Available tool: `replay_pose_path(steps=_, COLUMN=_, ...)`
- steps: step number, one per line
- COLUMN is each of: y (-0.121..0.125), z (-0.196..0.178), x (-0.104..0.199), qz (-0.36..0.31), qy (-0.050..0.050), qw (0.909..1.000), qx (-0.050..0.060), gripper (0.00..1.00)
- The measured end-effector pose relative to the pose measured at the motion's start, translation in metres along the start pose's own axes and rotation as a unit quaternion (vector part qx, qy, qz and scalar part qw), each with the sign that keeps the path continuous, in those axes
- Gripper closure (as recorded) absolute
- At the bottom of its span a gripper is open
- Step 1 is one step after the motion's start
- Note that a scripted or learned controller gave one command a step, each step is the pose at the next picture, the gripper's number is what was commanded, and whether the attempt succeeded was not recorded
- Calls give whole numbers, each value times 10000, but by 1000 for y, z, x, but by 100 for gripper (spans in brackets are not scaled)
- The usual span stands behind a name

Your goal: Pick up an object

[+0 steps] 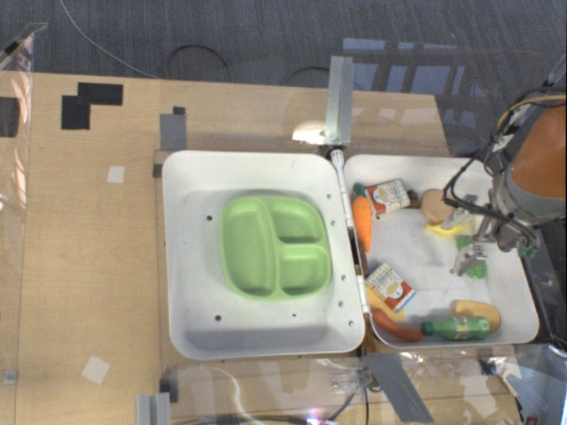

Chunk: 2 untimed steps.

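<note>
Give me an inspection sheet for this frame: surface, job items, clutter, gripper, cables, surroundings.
Surface: wooden bench with two white bins, left bin and right bin, side by side.
Job items: in the right bin, carrot, two small cartons, bottle, sausage, bun, yellow piece, green piece.
Clutter: green divided tray in the left bin.
Gripper: gripper low over the right bin, beside the green piece; grasp cannot be judged.
Cables: black cable looping at the wrist; thin wire on the floor.
Surroundings: black tape marks on the bench; grey carpet beyond.
</note>
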<state>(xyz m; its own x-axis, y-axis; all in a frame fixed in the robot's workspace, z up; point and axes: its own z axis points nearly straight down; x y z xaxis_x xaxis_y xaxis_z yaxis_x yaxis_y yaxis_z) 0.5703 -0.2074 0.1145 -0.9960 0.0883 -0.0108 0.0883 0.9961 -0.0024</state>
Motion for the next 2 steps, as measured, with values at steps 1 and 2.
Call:
replay_pose_path(steps=1, y=6, z=26, x=-34, qz=252, qy=-11, qw=9997, qx=-8, gripper=0)
replay_pose_path(steps=2, y=7, z=26, x=-33, qz=-418, qy=-11, qw=9991, qx=-7, gripper=0)
